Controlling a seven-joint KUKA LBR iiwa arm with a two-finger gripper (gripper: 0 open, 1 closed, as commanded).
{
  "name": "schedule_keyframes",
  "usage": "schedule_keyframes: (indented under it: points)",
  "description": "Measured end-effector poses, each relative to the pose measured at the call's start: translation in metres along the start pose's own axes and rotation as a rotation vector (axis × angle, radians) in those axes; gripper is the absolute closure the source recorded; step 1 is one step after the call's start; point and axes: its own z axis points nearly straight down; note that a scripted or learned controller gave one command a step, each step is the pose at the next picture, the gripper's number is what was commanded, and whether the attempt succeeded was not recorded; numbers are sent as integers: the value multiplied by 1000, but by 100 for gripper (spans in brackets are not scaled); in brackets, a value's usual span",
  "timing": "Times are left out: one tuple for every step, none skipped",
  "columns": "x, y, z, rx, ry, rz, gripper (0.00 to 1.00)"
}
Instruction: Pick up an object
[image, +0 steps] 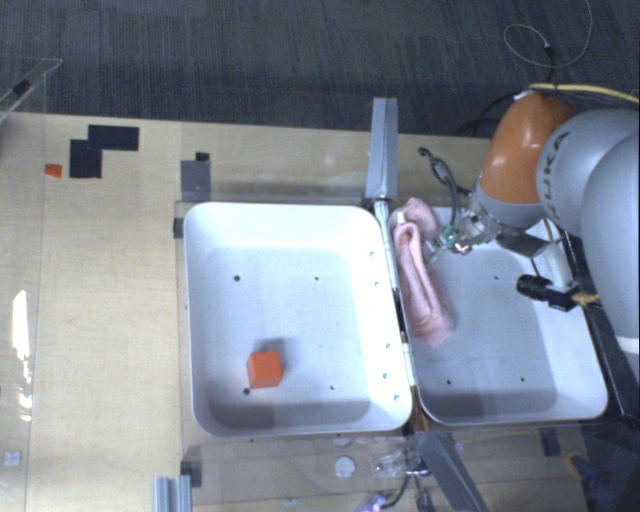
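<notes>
A small orange block (265, 369) lies in the left bin (300, 230), near its front left. A long pink soft object (421, 279) rests along the left wall of the right bin (520, 380). My gripper (449, 240) is low over the back left part of the right bin, just right of the pink object's upper end. The grey arm with its orange band (520, 150) covers the gripper from above.
A grey upright post (382, 150) stands at the back between the two bins. Black blocks (100, 148) and a small orange tag (53, 171) sit on the bench at far left. A black cable part (545, 290) hangs over the right bin.
</notes>
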Motion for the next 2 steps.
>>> schedule_keyframes:
  points:
    - [-34, -3, 2, 18, 27, 75, 0]
    - [12, -17, -84, 2, 2, -33, 0]
